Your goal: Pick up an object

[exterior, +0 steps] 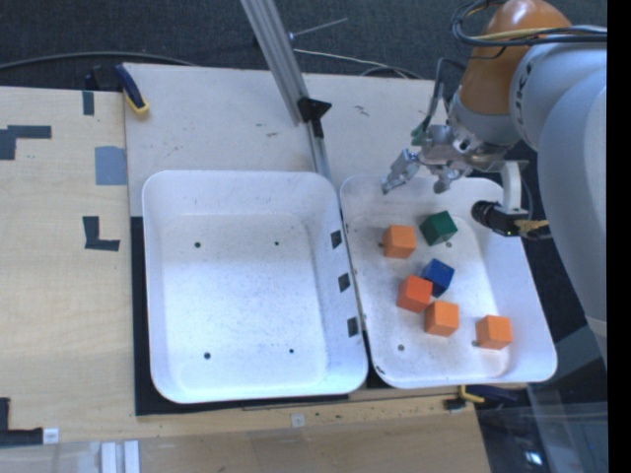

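Observation:
Several small cubes lie in the right bin (523, 363): an orange cube (399, 241), a green cube (439, 228), a blue cube (440, 274), a red-orange cube (415, 293) touching it, and two more orange cubes (442, 317) (493, 332) nearer the front. My gripper (418, 177) hangs over the bin's far edge, behind the green and orange cubes. It stands open, and nothing sits between its fingers.
The left bin (158, 264) lies beside the right one. A slanted metal post (281, 62) rises behind the gap between the bins. A blue and yellow clamp (132, 91) grips the bench at the far left.

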`<move>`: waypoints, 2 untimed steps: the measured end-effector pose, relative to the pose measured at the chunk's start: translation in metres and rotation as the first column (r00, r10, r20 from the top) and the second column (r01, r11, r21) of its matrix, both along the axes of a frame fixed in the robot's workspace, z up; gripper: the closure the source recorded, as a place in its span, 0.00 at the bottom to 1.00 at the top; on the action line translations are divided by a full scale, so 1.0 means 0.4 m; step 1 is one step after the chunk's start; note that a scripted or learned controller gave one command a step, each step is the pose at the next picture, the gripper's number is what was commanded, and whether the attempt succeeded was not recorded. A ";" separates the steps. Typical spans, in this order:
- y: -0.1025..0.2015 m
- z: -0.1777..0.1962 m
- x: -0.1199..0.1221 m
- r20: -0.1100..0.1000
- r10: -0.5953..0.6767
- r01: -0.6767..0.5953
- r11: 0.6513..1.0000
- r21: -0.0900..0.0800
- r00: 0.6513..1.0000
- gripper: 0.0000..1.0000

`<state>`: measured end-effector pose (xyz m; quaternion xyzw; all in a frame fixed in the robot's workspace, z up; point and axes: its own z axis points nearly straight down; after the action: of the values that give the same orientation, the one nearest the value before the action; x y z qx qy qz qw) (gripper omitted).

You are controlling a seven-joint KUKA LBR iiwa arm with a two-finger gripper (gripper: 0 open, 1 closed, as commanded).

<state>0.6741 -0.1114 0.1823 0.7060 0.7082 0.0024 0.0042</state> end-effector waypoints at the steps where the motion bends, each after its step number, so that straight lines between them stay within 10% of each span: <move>1: 0.027 -0.240 -0.013 -0.019 0.000 0.000 1.000 0.003 1.000 0.00; 2: 0.026 -0.201 -0.007 -0.012 0.001 -0.001 1.000 0.000 1.000 1.00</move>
<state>0.6712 -0.1011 0.1019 0.7055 0.7087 -0.0018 0.0001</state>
